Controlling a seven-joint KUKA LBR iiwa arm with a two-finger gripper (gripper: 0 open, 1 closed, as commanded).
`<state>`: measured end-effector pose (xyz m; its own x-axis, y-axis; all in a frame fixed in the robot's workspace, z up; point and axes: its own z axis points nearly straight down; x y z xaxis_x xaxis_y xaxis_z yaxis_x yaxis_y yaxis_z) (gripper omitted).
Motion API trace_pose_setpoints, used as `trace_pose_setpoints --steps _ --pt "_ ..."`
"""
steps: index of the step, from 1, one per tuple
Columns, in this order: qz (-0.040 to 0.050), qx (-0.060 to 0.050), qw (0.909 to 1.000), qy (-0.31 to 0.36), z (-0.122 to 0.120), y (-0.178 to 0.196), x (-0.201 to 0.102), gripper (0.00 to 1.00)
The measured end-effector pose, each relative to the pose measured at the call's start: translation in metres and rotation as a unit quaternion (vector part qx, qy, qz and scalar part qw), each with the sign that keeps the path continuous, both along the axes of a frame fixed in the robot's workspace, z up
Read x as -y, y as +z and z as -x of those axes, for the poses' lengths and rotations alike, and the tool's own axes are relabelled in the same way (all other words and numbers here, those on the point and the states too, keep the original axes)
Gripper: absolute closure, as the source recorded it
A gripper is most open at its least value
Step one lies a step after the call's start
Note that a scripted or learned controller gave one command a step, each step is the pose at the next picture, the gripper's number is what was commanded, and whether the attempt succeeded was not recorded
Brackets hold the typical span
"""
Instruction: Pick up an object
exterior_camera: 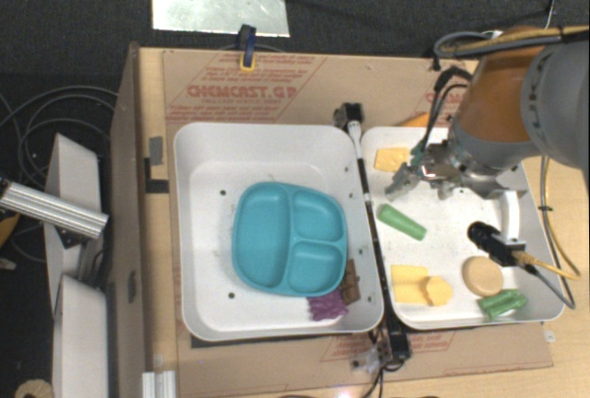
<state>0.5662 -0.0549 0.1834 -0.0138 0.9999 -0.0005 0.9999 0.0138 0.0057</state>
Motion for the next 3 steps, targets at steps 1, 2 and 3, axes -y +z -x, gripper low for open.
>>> trace_pose_setpoints --steps 1,2,3 --pt "-0.0003 -0.004 1.0 -0.007 0.018 -0.103 0.039 0.0" --pt "0.0002 0.0 1.0 -0.004 -0.029 -0.098 0.031 0.0" --pt "-0.0003 -0.001 1.0 -0.004 -0.028 -0.088 0.032 1.0"
